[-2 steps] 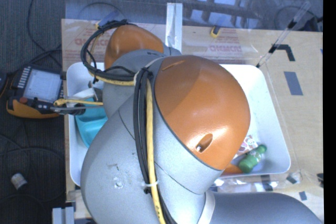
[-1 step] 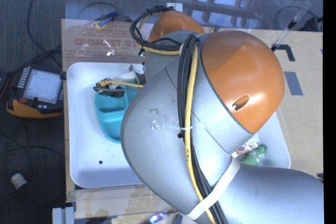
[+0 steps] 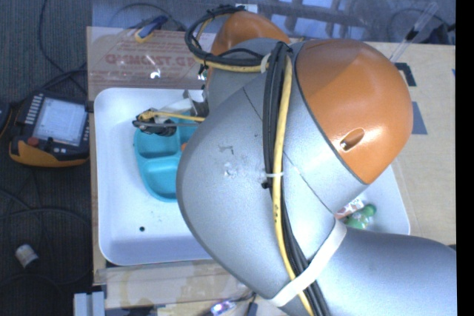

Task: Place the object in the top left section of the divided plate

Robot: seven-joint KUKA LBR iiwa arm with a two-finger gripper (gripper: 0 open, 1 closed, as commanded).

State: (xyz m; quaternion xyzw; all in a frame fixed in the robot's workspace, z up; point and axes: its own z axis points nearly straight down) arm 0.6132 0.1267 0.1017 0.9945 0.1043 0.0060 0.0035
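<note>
- A handheld controller with a pale screen lies on the dark carpet, off the left edge of the surface.
- The left white bin sits at the left end of the surface, its near-left corner bare apart from one small dark speck.
- A blue divided plate lies in the far half of that bin, towards its middle; the right part of the plate is hidden under the arm.
- A small dark and yellow object rests at the plate's far edge, over its far-left section; its exact shape is too unclear to tell.
- The grey arm with its orange band covers most of the surface's middle, and a bundle of black and yellow cables runs along it.
- The jaws are hidden beneath the arm, so I cannot tell how they stand.
- A small green item peeks out beside the arm, near the right bin's near-right corner.
</note>
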